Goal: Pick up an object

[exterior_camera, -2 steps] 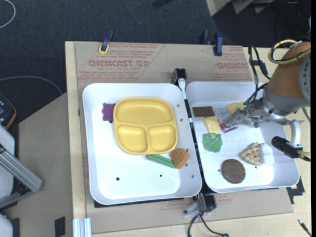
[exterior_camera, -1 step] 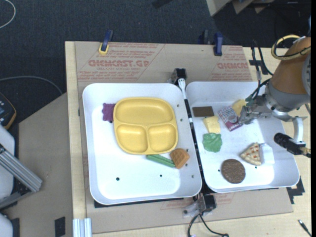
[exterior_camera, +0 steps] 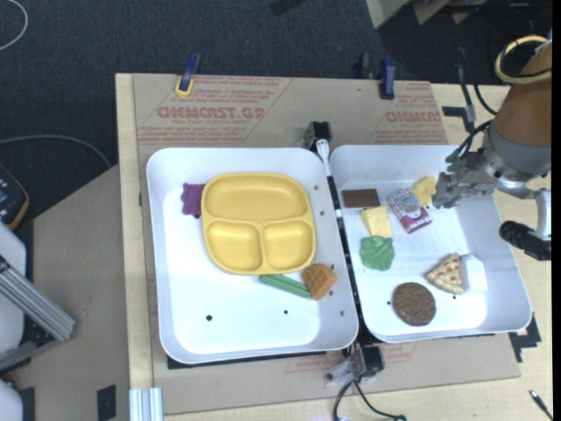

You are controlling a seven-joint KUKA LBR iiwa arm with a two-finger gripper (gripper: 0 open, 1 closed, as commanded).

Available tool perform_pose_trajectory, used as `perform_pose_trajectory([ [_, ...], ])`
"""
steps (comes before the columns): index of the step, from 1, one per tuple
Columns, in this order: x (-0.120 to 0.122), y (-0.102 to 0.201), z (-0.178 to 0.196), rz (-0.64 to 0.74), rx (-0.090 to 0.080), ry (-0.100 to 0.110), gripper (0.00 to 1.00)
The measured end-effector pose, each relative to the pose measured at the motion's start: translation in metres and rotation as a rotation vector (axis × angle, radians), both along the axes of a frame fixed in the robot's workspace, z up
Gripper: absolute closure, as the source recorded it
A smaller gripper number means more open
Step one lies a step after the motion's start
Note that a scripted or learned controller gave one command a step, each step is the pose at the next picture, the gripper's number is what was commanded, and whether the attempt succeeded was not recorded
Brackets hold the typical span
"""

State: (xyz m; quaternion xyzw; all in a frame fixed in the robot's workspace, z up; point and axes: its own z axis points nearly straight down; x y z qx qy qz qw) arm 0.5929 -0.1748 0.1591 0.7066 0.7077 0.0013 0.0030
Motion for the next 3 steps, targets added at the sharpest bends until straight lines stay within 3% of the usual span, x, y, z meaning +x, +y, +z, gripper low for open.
perform_pose_trajectory([
  [1,0.009,0.007,0.05,0.001,0.0,-0.002,1.0],
  [2,0.01,0.007,0.067,0.0,0.0,0.0,1.0],
  [3,0.006,0.05,0.066,0.003,0.004,0.008,1.0],
])
